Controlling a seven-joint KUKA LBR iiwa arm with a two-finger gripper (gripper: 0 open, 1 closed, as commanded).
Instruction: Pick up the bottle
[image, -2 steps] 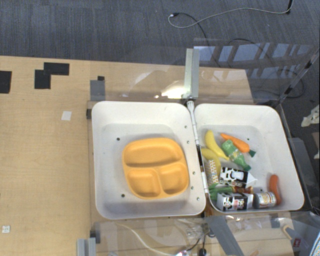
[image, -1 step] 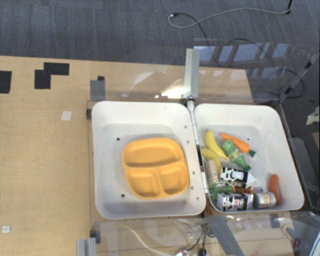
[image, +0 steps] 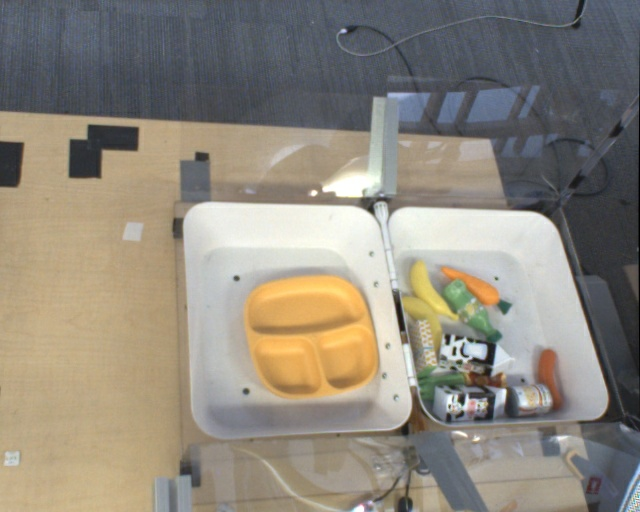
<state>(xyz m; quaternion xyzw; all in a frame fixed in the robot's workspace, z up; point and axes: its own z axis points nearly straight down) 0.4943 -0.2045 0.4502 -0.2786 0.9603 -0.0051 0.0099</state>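
Now, bottle (image: 470, 306), green, lies tilted in right bin (image: 560, 250), wedged between carrot (image: 472, 285) at 12 o'clock and banana (image: 428, 291) at 9 o'clock. Clutter props it. Yellow tray (image: 308, 333) sits in left bin (image: 215, 300). Tool state: you cannot tell.

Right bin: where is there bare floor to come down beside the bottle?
In the right bin, the floor is bare along the far wall and right side, beyond the carrot. The green bottle sits crowded between carrot, bananas and cow-print carton.

Two white bins (image: 290, 225), one yellow tray (image: 310, 335), two bananas (image: 425, 290), one carrot (image: 472, 285), one green bottle (image: 470, 305).
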